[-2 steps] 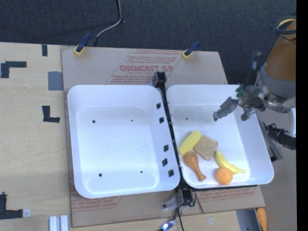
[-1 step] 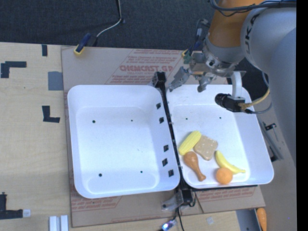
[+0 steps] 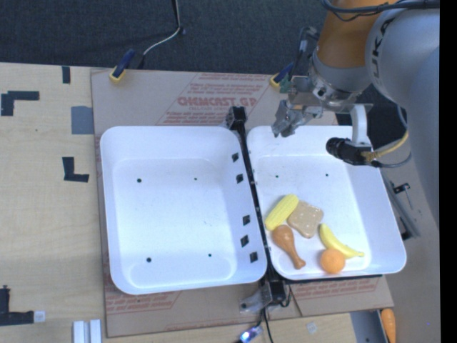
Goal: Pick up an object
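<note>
The gripper [image 3: 288, 125] is seen above the right bin's [image 3: 371, 191] far edge; whether it is open cannot be told.

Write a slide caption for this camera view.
Tool above right bin holding toy corn, bread, drumstick, banana, orange.

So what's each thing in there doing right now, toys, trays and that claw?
claw: above the right tray's far edge, nothing between its fingers
corn: lying in the right tray
toast: flat, beside the corn
drumstick: lying below the corn
banana: lying near the front
orange: resting beside the banana
right tray: holds all five toys
left tray: nothing visible inside
</note>
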### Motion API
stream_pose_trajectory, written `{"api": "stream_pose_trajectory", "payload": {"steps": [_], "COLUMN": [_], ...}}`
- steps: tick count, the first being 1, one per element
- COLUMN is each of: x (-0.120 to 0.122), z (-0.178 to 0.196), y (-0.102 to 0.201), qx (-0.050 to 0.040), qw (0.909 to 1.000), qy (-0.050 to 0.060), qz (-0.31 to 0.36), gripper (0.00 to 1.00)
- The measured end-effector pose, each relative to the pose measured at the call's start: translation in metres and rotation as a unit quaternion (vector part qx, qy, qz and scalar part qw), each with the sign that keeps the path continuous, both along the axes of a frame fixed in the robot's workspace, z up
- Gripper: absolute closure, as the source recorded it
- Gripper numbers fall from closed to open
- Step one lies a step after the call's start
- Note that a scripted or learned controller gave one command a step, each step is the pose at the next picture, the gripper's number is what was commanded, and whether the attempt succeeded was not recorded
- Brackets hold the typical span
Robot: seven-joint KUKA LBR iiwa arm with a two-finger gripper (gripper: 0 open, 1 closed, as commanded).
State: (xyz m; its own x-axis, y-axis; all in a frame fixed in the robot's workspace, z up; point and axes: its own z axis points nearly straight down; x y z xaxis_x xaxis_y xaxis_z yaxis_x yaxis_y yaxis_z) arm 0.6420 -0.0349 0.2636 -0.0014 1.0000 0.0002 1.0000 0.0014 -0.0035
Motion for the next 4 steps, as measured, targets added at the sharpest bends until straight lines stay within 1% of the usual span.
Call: {"api": "stream_pose_trajectory", "payload": {"steps": [2,3,4], "x": [0.0,-0.029,-0.037], "z": [0.017,0.096,0.237], "y": [0.0,0.024,0.075], "qx": [-0.0002,0.0002,0.0008], "qw": [1.0,1.0,1.0], "qy": [0.002,-0.005,-0.009], "qz": [0.001,0.001,0.003], "gripper": [1.0,1.0,1.0]}}
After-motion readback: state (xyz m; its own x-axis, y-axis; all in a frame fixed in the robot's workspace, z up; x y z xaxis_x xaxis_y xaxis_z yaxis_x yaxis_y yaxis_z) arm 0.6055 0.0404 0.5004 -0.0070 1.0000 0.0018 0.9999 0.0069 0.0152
